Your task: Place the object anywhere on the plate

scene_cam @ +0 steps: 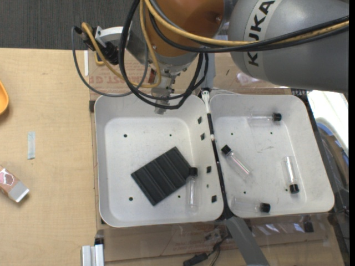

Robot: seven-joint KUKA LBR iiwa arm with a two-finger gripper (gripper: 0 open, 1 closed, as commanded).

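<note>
A black ribbed plate (162, 175) lies tilted in the left bin (113, 148), toward its front middle. A clear tube with a black cap (192, 190) lies just off the plate's right corner on the bin floor, its cap touching the plate's edge. My gripper (160, 101) hangs over the back rim of the left bin, well behind the plate and the tube, with nothing seen in it. The arm's orange band and grey body fill the top of the view.
The right bin (310, 148) holds several clear capped tubes, such as one at the back (260, 117), one near the divider (236, 159) and one at the right (290, 174). On the wooden bench at left lie a small grey strip (31, 146) and a packet (14, 185).
</note>
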